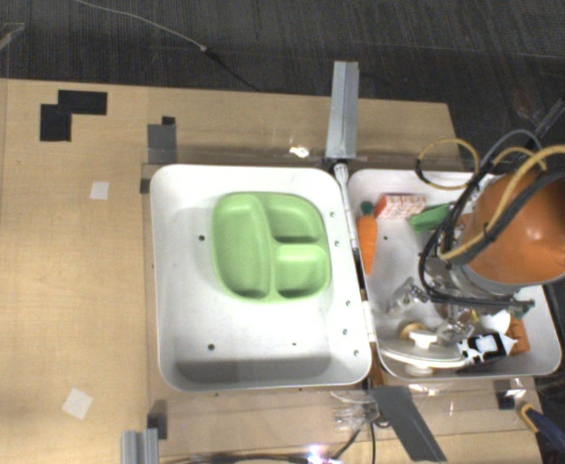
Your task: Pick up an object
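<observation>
The work is in the cluttered bin (546, 363), and everything here is placed by that bin. The arm (524, 225) hangs over its middle, and the gripper (426, 315) is low over its floor, towards the near wall. The hardware around the wrist is too tangled to tell whether the jaws are wide or narrow, and nothing can be seen between them.

Several things could be picked:
- An orange carrot-shaped piece (367, 245) lies along the bin's wall next to the other bin.
- A red-and-white box (399, 206) sits against the far wall.
- A green piece (426, 218) sits just beside the box, partly under the arm.
- A pale tan piece (420, 334) lies by the near wall, right under the gripper.

The neighbouring bin (181, 259) holds a green divided tray (268, 245), well apart from the gripper.

The step in hand looks like the descent or the grasp itself, with the tan piece the likeliest target. The next move calls for the jaws to close squarely on it and lift straight up, clear of the near wall. If they close off-centre, the piece may well slip out.
</observation>
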Controlling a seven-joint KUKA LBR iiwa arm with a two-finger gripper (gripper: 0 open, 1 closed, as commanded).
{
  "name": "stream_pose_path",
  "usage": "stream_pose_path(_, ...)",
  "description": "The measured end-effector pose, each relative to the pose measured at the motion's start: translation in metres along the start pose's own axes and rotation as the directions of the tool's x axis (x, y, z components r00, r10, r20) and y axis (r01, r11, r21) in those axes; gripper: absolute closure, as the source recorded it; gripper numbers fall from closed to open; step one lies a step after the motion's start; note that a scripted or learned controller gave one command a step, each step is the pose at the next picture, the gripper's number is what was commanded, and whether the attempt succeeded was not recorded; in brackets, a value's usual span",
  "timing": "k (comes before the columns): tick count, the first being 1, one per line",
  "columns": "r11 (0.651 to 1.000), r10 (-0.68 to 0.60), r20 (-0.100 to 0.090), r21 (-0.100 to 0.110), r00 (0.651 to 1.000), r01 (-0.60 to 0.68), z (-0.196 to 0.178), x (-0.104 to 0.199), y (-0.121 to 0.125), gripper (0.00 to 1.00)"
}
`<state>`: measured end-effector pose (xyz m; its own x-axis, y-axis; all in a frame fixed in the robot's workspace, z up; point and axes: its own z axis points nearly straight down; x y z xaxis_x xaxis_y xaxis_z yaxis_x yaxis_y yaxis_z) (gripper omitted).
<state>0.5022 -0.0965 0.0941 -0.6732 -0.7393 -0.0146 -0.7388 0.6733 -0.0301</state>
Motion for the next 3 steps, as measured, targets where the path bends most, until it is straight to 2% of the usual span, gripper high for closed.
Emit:
stream_pose_path(1,0.899,-0.437,0.010,0.002,0.899,0.437,0.000,-0.003,0.006,0.00)
stream_pose_path(2,0.982,-0.190,0.000,-0.002,0.982,0.190,0.000,0.002,0.007,0.00)
stream_pose_path(3,0.983,0.181,-0.007,-0.001,0.983,-0.181,0.002,-0.016,-0.021,0.00)
